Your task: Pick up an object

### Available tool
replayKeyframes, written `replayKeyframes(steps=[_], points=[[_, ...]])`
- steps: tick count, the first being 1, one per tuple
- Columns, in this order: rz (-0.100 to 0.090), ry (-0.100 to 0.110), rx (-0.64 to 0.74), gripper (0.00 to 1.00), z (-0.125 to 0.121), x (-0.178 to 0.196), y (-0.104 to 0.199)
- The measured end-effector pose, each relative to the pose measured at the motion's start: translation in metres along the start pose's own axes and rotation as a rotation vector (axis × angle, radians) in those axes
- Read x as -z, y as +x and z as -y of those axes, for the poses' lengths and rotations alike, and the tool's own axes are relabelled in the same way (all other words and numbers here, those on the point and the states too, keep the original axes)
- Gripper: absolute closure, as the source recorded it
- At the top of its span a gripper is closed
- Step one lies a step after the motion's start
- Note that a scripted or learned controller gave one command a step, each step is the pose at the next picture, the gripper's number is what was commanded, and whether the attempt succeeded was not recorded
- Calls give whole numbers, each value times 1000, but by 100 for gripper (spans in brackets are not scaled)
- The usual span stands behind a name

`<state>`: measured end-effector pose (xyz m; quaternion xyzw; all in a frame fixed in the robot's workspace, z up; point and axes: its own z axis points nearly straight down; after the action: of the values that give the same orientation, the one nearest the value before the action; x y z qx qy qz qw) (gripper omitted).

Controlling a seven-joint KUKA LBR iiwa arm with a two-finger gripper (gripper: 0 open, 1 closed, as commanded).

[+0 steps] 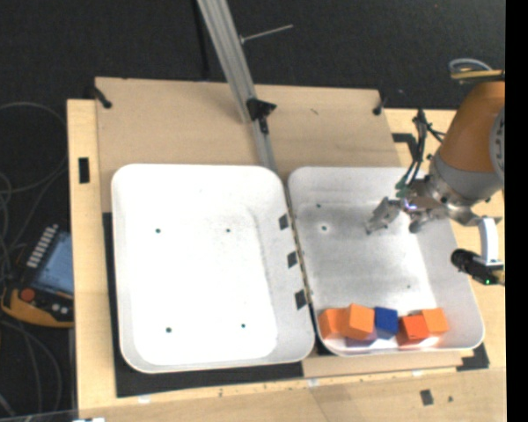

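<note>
Blocks, the candidates for picking: four lie in a row along the lower wall of the right bin (440, 271), toward the lower right of the frame. From left to right they are an orange block (333, 321), a second orange block (361, 320) touching it, a blue block (385, 320), and an orange block (422, 325) at the row's right end. The row's long axis runs left to right, parallel to the bin's lower edge. The gripper (396, 216) hangs over the upper part of the same bin, so the blocks lie below it in the frame, well apart from it, with bare bin floor between. The nearest targets, by judgement, are the blue block and the right-hand orange one, almost straight down the frame from the fingertips. The two fingers stand spread, one (377, 219) pointing to the left and one (417, 219) beside it, with nothing between them and nothing touched. The left bin (194, 262) holds no block.
</note>
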<state>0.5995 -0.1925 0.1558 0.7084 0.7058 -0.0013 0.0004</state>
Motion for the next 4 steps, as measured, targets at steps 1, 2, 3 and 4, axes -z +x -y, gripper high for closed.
replayKeyframes(steps=[1,2,3,4], points=[[-2,-5,2,0,5,31,3],[1,-3,4,0,-10,7,-6],[-1,-6,6,0,-9,29,-7],[0,-7,10,100,-10,39,-7]])
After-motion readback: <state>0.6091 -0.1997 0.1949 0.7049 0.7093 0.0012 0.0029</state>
